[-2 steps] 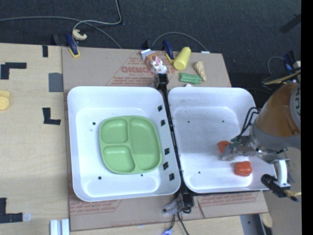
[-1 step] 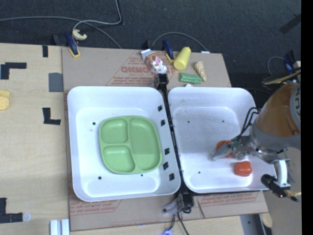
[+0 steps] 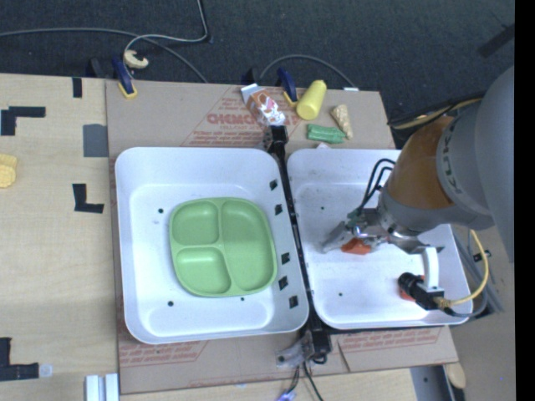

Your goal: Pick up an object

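A tabletop (image 3: 50, 249) with two white bins is seen from above. In the right bin (image 3: 334, 178), a small red object (image 3: 359, 246) lies just under the gripper (image 3: 351, 234). Whether it is gripped cannot be told. It is judged light and small, best pinched across its middle.

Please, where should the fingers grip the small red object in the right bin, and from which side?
Probably from straight above, across its narrow width. The red object lies low on the floor of the right bin, away from the walls, directly under the gripper.
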`<state>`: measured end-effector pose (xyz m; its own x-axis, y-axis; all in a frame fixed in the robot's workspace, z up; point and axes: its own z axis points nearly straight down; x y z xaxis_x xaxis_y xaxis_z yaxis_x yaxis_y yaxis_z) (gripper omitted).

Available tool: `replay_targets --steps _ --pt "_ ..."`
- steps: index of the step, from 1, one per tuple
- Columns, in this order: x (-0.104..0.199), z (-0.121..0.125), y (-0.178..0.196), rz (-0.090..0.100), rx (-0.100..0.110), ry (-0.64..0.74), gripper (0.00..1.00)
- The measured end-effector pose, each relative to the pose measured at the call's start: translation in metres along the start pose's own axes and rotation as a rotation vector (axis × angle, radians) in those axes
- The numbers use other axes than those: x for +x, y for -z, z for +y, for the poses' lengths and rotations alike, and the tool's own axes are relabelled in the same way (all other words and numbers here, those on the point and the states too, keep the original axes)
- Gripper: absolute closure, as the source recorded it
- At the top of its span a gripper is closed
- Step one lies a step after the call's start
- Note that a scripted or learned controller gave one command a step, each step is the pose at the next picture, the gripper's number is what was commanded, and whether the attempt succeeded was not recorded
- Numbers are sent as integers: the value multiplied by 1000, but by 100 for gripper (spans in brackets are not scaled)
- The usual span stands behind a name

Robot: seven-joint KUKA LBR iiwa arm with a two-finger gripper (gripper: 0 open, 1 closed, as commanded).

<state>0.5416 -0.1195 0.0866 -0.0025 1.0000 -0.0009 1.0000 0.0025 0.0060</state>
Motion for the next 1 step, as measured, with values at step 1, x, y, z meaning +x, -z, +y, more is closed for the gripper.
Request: replay_targets --steps 1 --pt "-2 0 10 -3 0 -2 100"
